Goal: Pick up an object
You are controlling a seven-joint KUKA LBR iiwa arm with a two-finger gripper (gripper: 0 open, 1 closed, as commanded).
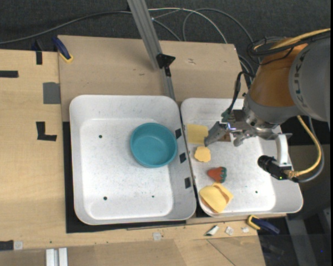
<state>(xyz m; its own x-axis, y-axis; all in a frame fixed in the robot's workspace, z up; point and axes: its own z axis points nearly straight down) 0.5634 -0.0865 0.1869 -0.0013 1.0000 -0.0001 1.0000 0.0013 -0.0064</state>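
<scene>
Pale wood-grain table [22, 165], matt. Two white plastic bins [89, 204], smooth with fine dark speckles. A teal bowl [152, 144], smooth plastic with slight sheen. Yellow pieces [197, 133] look matt and soft. A grey metal pole [141, 15], dull.

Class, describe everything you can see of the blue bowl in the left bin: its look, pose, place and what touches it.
The blue bowl is round, teal-blue and plain, with a smooth, plastic-looking surface. It stands upright, mouth up, and nothing shows inside it. It rests on the floor of the left bin, right of centre, close to but apart from the wall shared with the right bin. Only the bin floor touches it; the tool is over the other bin, well away.
</scene>
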